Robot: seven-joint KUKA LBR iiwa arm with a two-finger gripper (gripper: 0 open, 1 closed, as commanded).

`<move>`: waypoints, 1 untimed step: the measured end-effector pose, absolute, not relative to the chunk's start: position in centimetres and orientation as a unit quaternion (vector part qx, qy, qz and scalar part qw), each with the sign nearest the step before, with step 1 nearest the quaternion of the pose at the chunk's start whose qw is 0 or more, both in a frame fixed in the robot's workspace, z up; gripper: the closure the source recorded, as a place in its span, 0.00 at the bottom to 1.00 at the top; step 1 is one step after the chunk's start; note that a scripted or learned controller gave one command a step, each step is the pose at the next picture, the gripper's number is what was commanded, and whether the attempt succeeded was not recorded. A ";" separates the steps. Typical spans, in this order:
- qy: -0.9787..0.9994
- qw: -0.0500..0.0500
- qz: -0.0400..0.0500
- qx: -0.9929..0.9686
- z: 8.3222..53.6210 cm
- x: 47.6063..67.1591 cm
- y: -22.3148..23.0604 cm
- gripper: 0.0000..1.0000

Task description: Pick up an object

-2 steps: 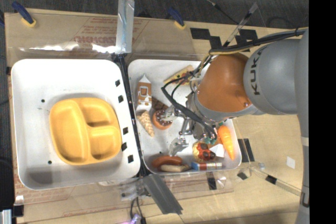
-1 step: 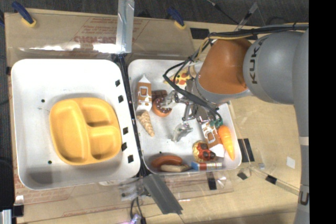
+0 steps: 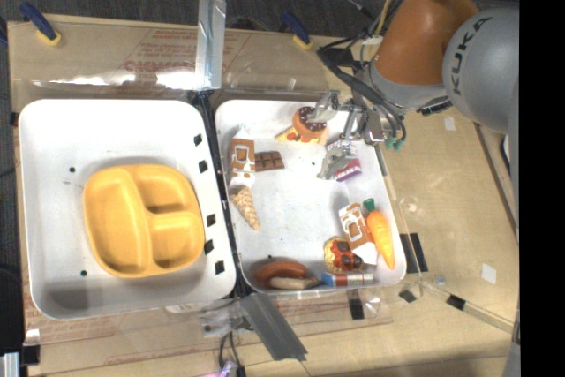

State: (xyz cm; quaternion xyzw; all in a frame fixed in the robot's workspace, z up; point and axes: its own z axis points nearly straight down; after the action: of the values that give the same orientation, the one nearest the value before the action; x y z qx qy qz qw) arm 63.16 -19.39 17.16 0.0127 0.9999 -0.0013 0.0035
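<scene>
Left bin (image 3: 35, 190): a yellow divided tray (image 3: 141, 218) lying flat on its floor. Right bin (image 3: 291, 216): toy foods scattered, with a waffle cone (image 3: 246, 207) and a chocolate bar (image 3: 267, 161) toward the left wall, a hot dog (image 3: 282, 274) along the near edge, a donut (image 3: 309, 124) near the far wall, a carrot (image 3: 380, 236) by the right wall. Over the bin's far right corner, the gripper (image 3: 340, 156), low above a small purple piece (image 3: 348, 171); whether wide or narrow, cannot tell.
</scene>
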 end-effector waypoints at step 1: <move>1.000 0.000 0.000 -0.008 9.8 56.0 -21.0 0.00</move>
State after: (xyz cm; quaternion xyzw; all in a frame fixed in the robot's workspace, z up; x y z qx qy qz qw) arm 56.04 -21.04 9.77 -0.0081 1.0000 -0.0001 -0.0002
